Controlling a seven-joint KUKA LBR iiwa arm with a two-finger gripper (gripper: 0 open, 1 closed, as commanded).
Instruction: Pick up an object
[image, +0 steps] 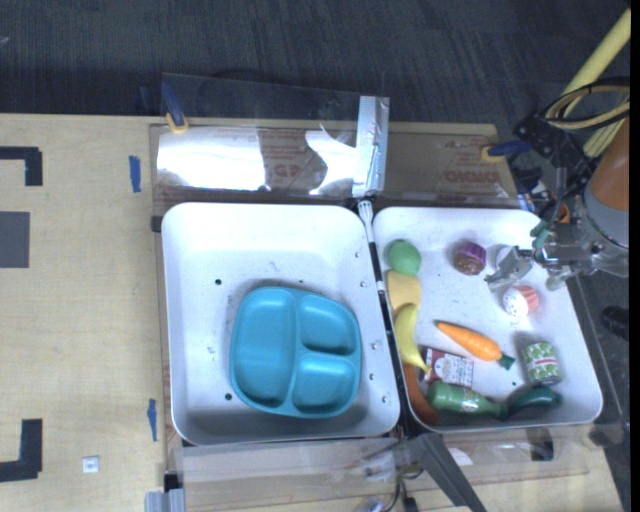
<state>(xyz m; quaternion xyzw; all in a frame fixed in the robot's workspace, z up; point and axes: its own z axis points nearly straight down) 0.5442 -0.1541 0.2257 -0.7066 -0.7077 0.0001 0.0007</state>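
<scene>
The right bin (560, 225) holds several toy foods. Among them are a green round fruit (403, 256), a purple-red onion (469, 258), a yellow banana (404, 312), an orange carrot (468, 340) and a green can (541, 362). A small white and red piece (521, 300) lies by the bin's right side. My gripper (508, 268) reaches in from the right, over the bin's upper right part. It sits just above the white and red piece and to the right of the onion. I see nothing held in it.
A blue divided plate (296, 350) lies in the left bin (200, 240). A red and white packet (452, 367), a green bottle (465, 402) and a dark green vegetable (532, 399) crowd the right bin's front. Cables (560, 110) hang at the upper right.
</scene>
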